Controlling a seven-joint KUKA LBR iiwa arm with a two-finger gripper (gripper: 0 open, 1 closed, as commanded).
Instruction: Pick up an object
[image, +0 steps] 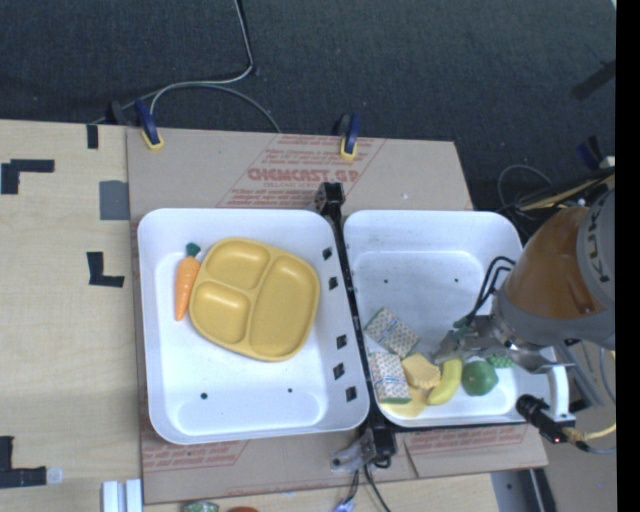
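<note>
Roughly, the arm comes in from the right and hangs low over the right bin, w/ the pincer down at the bin's near right corner, just above the heap of small items. That fits the task: the pickable stuff is bunched there, so the tool sits over it.

In the heap: a banana, a green round fruit just beside it, a pale yellow wedge touching the banana, and two patterned sponge-like pads toward the divider. Any one could be the object to lift; the green fruit and banana lie nearest the pincer.

The left bin carries a yellow divided plate w/ a toy carrot just beside its left edge, well apart from the arm (prob. not the target now).

Hard to read: the pincer is dark, blurred and partly under the wrist, so whether it's apart or together I cannot tell, nor whether it touches anything. Both bins rest on a cardboard-covered surface.
</note>
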